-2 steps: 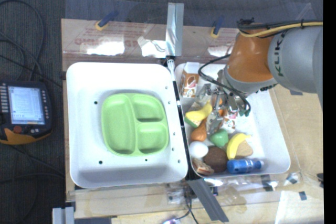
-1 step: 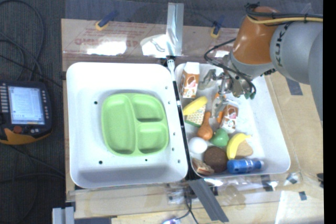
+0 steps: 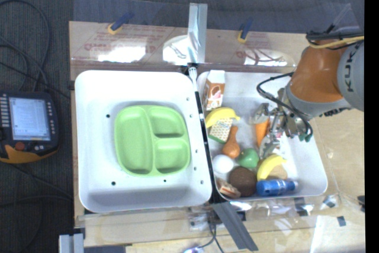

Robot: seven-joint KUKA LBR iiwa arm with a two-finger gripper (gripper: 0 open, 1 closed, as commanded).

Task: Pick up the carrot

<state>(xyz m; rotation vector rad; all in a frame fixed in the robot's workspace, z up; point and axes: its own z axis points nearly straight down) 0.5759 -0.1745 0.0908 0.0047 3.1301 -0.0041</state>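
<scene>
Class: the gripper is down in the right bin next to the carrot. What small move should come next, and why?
Probably nudge the gripper slightly toward the carrot and centre over it: it sits just beside the carrot, with a banana close below.

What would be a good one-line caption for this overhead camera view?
The gripper reaches into the right bin beside the carrot, among toy foods; a green tray lies in the left bin.

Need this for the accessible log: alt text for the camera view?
Overhead view of two white bins: the arm reaches from the right, its gripper low over the right bin beside the carrot, among toy food such as bananas and a blue bottle. The left bin holds a green tray.
</scene>
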